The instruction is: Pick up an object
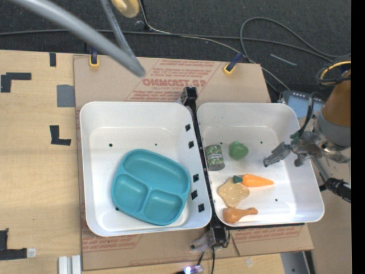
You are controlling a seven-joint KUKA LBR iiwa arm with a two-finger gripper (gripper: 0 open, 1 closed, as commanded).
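Two shallow white bins sat side by side on the bench, the left bin [91,153] and the right bin [302,204]. One teal divided plate [150,186], with three compartments, lay flat in the left bin.

The gripper [279,154] hovered over the right bin's right side, near the wall; its dark fingers looked spread apart, with nothing between them and touching none of the toys.

Five small items lay in the right bin: one orange carrot [256,181] with a green top, one tan chicken drumstick [239,213], one beige flat cookie-like piece [233,193] beside the carrot, one green round vegetable [238,150], and one small green-labelled can [214,157] near the divider.
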